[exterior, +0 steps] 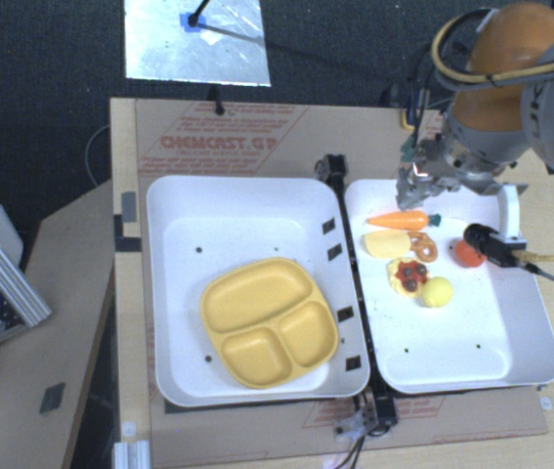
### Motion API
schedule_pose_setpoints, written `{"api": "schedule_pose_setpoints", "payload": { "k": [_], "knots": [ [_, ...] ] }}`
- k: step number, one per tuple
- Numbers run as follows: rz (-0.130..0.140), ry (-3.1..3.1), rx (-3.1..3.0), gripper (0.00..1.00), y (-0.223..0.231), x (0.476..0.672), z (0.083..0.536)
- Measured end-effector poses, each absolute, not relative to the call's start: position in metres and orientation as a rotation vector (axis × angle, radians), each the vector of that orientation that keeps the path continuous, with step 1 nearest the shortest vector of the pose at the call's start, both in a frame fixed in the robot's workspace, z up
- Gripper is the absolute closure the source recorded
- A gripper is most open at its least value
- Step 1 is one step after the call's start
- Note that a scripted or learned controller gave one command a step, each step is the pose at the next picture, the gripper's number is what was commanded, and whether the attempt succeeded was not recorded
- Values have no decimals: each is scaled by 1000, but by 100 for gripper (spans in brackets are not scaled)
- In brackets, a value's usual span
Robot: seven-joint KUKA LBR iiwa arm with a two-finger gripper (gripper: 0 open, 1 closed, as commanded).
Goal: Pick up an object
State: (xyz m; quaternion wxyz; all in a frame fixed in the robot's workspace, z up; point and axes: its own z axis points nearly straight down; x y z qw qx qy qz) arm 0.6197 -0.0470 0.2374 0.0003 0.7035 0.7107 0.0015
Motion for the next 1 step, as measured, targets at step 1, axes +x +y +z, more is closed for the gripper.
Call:
{"api": "schedule_pose_setpoints", "payload": {
  "k": [1],
  "knots": [
    [3, 2232, 2211, 100, -2, 615, 230]
  ]
}}
